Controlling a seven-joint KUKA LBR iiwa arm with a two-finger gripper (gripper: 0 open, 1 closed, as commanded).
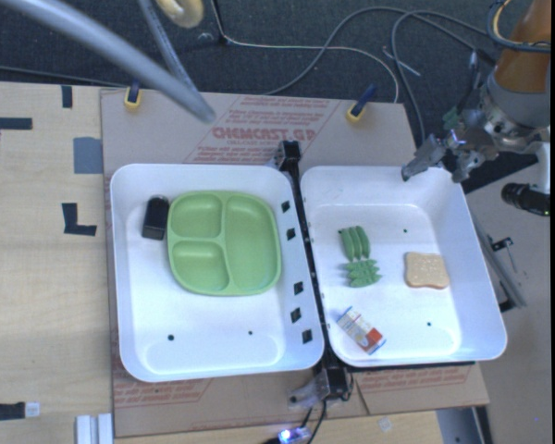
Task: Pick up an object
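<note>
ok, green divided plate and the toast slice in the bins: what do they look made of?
Green divided plate: likely moulded plastic, one even pale green, smooth with a soft sheen, rounded compartment ridges. Toast slice: probably toy food in plastic or foam, flat tan face, darker crust edge, matte; too small to settle which.

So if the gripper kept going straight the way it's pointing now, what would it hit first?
Probably the far rim of the right white bin. The two-finger gripper points left and slightly down, tip about at that rim. Depth is unclear from one view, so it might pass above it.
</note>
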